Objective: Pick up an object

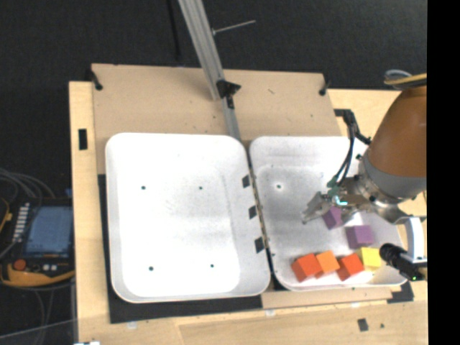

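Observation:
My gripper hangs low over the right bin, near its middle right, at the end of the grey and orange arm. A small purple block lies right beside the gripper's tip, partly covered by it; I cannot tell whether it is touched or held. A second purple block sits just below and to the right. Along the bin's front wall lie two orange blocks, a red-orange block and a yellow block.
The left bin stands alongside, split from the right one by a ridge with black clips. A slanted metal pole rises at the back. A blue-screened control pendant sits off the bench at the left.

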Robot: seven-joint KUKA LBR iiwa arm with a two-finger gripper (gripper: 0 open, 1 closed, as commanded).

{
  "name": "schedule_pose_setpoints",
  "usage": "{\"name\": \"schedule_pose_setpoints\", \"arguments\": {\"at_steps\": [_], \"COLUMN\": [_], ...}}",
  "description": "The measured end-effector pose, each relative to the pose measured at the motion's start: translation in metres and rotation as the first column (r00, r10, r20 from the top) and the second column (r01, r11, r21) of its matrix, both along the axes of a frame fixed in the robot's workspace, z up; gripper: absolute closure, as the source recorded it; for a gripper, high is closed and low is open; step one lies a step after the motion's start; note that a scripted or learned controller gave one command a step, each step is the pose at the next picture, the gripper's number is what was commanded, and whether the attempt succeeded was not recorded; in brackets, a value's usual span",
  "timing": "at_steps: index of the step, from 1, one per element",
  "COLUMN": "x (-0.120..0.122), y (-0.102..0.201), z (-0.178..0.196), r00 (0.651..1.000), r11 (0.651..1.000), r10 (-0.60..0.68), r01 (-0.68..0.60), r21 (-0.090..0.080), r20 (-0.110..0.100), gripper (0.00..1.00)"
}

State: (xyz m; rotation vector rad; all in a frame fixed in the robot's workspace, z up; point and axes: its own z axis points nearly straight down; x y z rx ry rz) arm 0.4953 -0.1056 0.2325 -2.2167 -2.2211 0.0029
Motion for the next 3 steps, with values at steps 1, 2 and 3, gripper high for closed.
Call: {"name": "schedule_pose_setpoints", "arguments": {"at_steps": [1,2,3], "x": [0.001,-0.006,-0.009], "y": [0.000,-0.007,-0.005], "z": [0.002,-0.057,-0.100], "r00": [1.000,1.000,1.000], "r11": [1.000,1.000,1.000], "r10": [-0.004,-0.003,-0.003], "r01": [0.004,0.003,0.003], "r21": [-0.001,-0.001,-0.001], "r20": [0.006,-0.002,-0.001], "gripper": [0.00,0.00,0.00]}}
